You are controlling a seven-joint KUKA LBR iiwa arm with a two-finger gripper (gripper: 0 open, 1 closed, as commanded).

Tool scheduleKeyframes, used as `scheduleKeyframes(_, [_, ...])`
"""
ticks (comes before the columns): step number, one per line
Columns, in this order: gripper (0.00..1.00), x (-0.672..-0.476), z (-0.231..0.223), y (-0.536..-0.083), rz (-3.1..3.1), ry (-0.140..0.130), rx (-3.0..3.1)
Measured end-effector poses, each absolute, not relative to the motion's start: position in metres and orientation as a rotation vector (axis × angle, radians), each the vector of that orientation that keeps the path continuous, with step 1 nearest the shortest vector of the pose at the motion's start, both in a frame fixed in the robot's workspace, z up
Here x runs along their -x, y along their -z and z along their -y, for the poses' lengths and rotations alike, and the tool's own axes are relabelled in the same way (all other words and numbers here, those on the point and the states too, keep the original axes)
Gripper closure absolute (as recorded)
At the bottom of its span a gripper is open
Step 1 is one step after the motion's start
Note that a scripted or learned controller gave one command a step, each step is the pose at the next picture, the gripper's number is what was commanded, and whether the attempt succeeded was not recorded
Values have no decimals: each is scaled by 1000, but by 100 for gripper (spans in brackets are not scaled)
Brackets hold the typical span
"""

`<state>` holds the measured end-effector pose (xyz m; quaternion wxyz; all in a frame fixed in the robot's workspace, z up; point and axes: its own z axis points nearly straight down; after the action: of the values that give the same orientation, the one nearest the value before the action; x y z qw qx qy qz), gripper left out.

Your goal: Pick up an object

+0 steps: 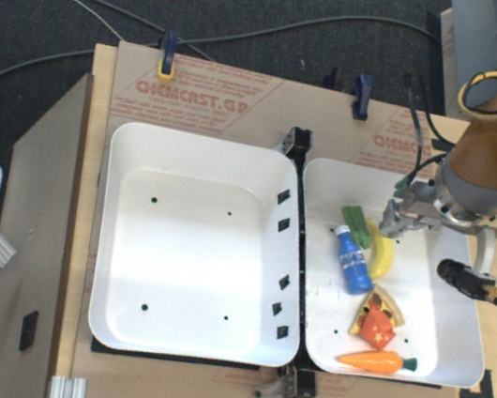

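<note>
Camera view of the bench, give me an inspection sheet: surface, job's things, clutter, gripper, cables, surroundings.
Surface: brown board bearing left white bin and right white bin, side by side.
Job's things: in the right bin, blue bottle, yellow banana, green piece, pizza-slice toy, orange carrot.
Clutter: nothing seen.
Gripper: gripper above the banana's upper end.
Cables: black cables across the dark floor.
Surroundings: two blue clamps on the board's far edge.

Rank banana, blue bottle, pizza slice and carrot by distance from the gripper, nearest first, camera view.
From the gripper:
1. banana, right below it in the right bin.
2. blue bottle, just left of the banana.
3. pizza slice, lower in the bin.
4. carrot, at the bin's near edge.
</note>
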<state>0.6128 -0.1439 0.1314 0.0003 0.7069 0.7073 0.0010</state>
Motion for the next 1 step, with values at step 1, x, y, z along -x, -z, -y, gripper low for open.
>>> scheduleKeyframes(1, [0,-613,144,-131,-2222,-2,-2221])
